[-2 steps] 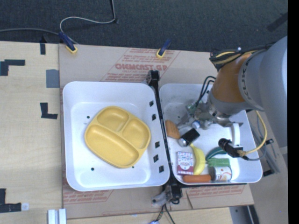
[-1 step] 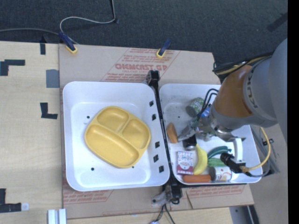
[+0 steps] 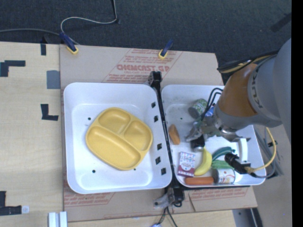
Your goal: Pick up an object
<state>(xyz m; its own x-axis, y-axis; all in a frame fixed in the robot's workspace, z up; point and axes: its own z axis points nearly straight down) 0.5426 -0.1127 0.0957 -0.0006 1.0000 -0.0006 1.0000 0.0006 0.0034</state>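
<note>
My gripper [image 3: 195, 135] hangs low over the middle of the right bin [image 3: 176, 109], under the grey arm with its orange band. A small orange oval piece [image 3: 174, 135] lies just left of it. A yellow banana [image 3: 204, 161] lies just below it. A grey-green can [image 3: 199, 108] lies above it. Nothing shows between the fingers, and their state is hard to read.
The right bin also holds a red-and-white packet [image 3: 186, 163], an orange carrot-like stick [image 3: 199, 180], a green item [image 3: 222, 152] and a white-labelled item [image 3: 227, 175]. A yellow divided tray [image 3: 119, 137] fills the middle of the left bin [image 3: 75, 103].
</note>
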